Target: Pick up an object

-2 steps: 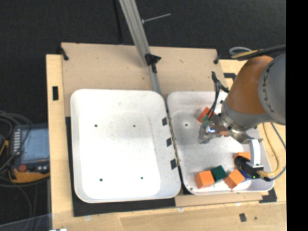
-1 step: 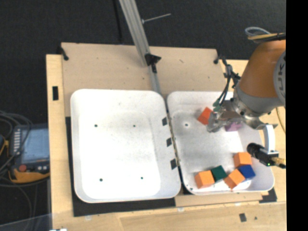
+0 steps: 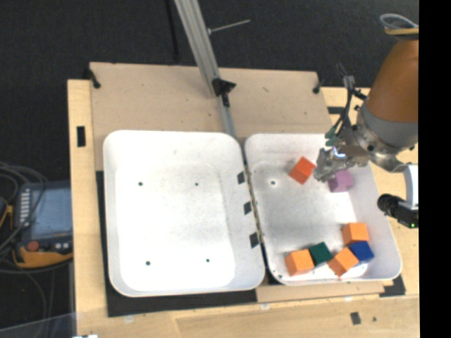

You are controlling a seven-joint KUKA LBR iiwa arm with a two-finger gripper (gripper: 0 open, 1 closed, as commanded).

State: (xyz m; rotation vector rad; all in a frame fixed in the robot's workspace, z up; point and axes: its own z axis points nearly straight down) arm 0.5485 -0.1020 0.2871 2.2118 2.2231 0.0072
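White left bin (image 3: pixel 176 210), contents nil; right bin (image 3: pixel 282 217) holding one orange block (image 3: pixel 303 170) near its upper middle, a purple block (image 3: pixel 342 181) just right of that, and along the lower rim a cluster: orange cube (image 3: pixel 299 261), green block (image 3: pixel 320 252), orange (image 3: pixel 344 260), blue (image 3: pixel 360 251) and a further orange (image 3: pixel 355 232). Step in hand judged as settling on a target between the upper two blocks; best done by centring squarely over one block and descending straight, avoiding a nudge to its neighbour. Gripper (image 3: pixel 330 166) low over the gap between orange and purple blocks; whether it is released or clenched cannot be told, nor any object seen in it.
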